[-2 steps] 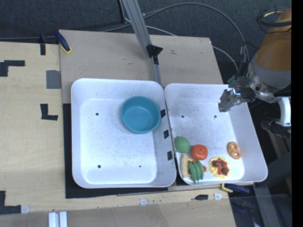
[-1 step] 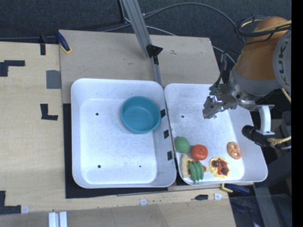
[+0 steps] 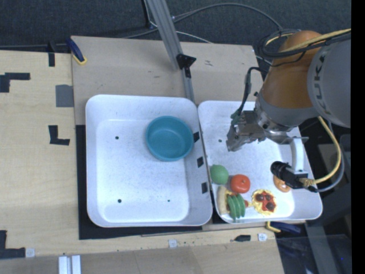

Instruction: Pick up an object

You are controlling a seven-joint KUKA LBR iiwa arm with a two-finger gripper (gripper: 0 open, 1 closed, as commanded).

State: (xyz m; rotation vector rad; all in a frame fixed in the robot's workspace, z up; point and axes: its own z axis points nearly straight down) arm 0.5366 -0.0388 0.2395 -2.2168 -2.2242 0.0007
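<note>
My gripper (image 3: 235, 144) hangs over the upper middle of the right bin (image 3: 219, 119), above bare floor, with nothing seen between its fingers. Below it, near the bin's front, lie a green round fruit (image 3: 219, 174), a red tomato (image 3: 240, 183), a green ridged vegetable (image 3: 235, 205) on a pale yellow piece (image 3: 222, 198), and a yellow slice with red spots (image 3: 264, 201). An orange item (image 3: 281, 182) sits partly hidden behind a black cable fitting at the right wall.
A blue bowl (image 3: 169, 138) stands in the upper right part of the left bin (image 3: 114, 170). A grey metal post (image 3: 171, 33) slants down to the gap between the bins. Cables loop off the arm at the right.
</note>
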